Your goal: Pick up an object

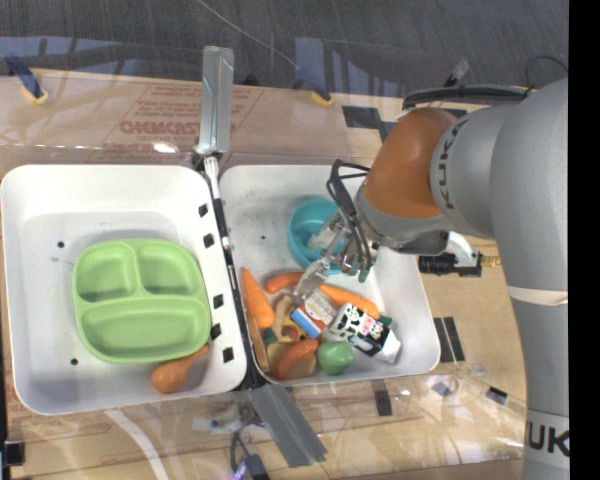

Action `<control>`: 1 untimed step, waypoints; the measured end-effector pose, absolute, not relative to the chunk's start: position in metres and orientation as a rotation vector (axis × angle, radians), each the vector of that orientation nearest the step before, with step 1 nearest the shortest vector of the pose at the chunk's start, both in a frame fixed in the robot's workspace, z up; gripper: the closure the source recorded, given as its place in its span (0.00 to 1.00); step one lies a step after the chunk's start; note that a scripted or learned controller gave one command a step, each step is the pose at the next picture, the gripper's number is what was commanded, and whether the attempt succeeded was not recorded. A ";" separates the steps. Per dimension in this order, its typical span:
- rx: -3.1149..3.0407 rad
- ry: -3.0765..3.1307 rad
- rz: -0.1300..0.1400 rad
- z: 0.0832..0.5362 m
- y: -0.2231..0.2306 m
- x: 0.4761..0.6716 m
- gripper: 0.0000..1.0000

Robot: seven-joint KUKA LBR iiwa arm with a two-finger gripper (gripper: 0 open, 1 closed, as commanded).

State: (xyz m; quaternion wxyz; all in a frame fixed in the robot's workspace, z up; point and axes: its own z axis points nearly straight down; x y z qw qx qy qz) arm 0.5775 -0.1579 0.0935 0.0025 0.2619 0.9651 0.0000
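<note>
Objects for picking lie heaped in the right-hand bin (pixel 420 338), crowded into its near half. A long carrot (pixel 257 299) lies along the bin's left wall, close to the divider between the two bins. Beside it, toward the middle, sits a smaller orange piece (pixel 280 283), and to the right another carrot (pixel 350 298) lies slantwise. Below that is a black-and-white carton with a cow pattern (pixel 365 330), tilted on its side, with a small blue-and-white item (pixel 308 322) just to its left. At the near edge a green rounded thing (pixel 334 356) rests next to a brownish-red one (pixel 292 358). A teal cup (pixel 312 230) stands apart from the heap, further back in the same bin.

The gripper (pixel 325 263) hangs over the middle of this bin, its tip just above the pile between the cup and the slanted carrot. From where I stand the fingers look somewhat parted, and I see nothing caught between them; the metal parts blur together, so how wide the gap is I cannot say.

Behind it the orange band (pixel 410 168) and the thick grey arm (pixel 520 198) come in from the right.

In the left bin (pixel 30 208) a green divided plate (pixel 140 300) lies flat in the middle, and an orange-brown, sweet-potato-like piece (pixel 178 370) rests at its near right corner, against the plate's edge.
</note>
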 end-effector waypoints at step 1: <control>0.808 3.032 0.000 0.104 -0.156 0.579 1.00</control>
